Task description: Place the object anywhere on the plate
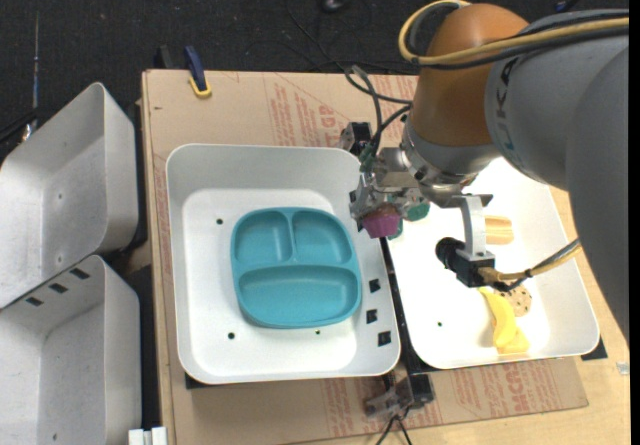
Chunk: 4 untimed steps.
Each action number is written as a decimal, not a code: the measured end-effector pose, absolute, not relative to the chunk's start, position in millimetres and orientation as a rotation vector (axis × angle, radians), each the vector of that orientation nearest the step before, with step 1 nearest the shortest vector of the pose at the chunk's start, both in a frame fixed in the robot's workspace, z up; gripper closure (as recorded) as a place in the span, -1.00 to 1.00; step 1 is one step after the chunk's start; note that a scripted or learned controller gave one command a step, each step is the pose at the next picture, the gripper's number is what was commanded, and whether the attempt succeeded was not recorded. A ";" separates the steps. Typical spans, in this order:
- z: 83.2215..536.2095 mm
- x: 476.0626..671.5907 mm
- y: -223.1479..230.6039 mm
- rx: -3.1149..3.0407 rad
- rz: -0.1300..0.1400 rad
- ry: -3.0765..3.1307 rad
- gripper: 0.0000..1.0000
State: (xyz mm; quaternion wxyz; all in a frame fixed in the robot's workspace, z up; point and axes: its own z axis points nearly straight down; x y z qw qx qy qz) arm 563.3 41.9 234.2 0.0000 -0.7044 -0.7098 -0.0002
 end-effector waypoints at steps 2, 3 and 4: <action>227.2 586.4 137.1 -2.213 -0.002 -2.229 1.00; 238.5 602.1 194.1 -2.214 -0.006 -2.231 1.00; 237.7 601.4 190.6 -2.218 0.001 -2.226 -1.00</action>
